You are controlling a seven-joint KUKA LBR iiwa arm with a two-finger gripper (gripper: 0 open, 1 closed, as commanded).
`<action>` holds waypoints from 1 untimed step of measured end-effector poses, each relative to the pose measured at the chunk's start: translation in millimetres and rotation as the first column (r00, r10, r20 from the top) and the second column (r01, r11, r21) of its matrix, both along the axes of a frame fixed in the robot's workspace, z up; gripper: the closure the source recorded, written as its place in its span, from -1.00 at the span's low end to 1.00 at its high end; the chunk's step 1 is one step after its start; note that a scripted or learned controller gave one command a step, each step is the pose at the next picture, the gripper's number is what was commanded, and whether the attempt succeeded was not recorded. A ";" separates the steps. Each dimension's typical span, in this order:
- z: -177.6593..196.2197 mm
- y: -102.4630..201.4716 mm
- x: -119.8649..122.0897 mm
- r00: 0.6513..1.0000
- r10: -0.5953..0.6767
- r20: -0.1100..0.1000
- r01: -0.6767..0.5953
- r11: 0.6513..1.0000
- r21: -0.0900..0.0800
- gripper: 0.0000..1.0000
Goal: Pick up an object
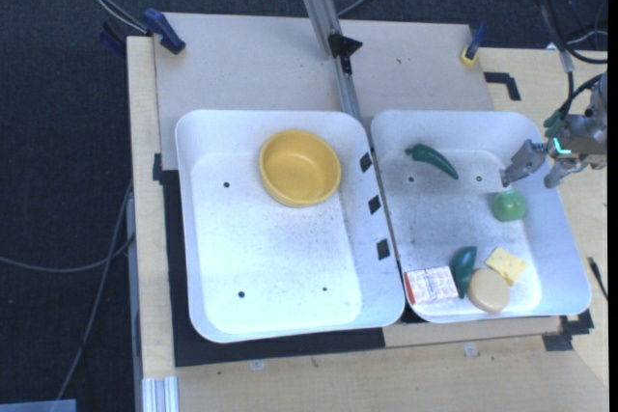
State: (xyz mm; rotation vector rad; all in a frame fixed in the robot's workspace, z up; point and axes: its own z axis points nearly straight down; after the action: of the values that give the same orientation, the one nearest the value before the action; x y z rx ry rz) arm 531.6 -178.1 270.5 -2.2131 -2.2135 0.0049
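Note:
My gripper (539,171) hangs at the right edge of the right bin (439,217), open, with nothing between its fingers (518,166). A green ball (509,206) lies just below its left finger, apart from it. Farther left in the same bin lies a dark green pepper (432,159). At the bin's front sit a red and white box (431,286), a teal piece (463,260), a yellow wedge (506,263) and a tan round (489,292), close together.
The left bin (280,285) holds a yellow bowl (299,167) near its back. A metal pole (323,5) slants down to the divide between the bins. Blue clamps (164,29) grip the board's back corners.

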 end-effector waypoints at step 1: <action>2.2 -0.1 0.7 1.000 0.000 0.004 0.000 1.000 -0.001 -1.00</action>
State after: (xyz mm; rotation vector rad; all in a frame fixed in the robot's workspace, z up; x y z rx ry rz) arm 532.3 -178.2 272.6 -2.2152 -2.2166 0.0010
